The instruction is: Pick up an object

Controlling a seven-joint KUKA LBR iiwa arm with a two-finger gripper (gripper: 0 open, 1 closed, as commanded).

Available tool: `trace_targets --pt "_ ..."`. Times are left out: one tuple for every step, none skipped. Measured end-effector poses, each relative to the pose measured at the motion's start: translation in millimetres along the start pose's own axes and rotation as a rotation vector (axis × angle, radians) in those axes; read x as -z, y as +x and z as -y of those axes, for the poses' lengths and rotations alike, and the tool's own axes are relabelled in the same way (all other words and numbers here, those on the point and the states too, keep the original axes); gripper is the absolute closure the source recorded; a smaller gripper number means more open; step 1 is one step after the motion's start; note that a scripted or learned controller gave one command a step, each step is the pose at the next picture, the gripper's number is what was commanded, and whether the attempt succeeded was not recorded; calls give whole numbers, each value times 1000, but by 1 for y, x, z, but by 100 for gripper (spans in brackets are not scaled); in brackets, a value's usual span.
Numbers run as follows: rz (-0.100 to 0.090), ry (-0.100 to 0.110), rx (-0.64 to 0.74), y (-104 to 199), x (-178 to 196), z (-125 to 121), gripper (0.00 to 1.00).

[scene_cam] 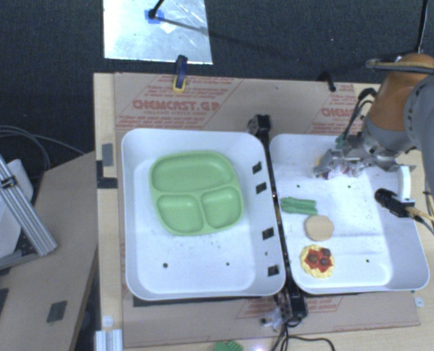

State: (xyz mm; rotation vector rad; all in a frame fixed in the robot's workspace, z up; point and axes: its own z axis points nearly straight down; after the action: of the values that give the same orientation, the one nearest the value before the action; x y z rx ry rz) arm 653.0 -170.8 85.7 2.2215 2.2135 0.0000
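The right bin (363,269) holds a green bean-like piece (298,205), a round tan cookie (319,228) and a small pizza-like disc with red topping (317,260), all along its left side. My gripper (339,168) hovers low over the bin's back part, above and to the right of the green piece. Nothing shows between its fingers, and their spacing is unclear. The left bin (151,269) carries a green divided plate (196,192).
A black divider with clips (269,203) runs between the two bins. The bench is cardboard-topped, with a yellow clamp (180,83) at the back. A metal sheet (157,20) lies behind the bench. Open floor shows in the right bin's right half.
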Motion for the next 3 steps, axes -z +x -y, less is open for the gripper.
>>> trace_targets --pt "-5 5 8 5 11 -1 100" --pt "-5 6 9 5 11 -1 0" --pt "-3 23 1 10 2 -13 0"
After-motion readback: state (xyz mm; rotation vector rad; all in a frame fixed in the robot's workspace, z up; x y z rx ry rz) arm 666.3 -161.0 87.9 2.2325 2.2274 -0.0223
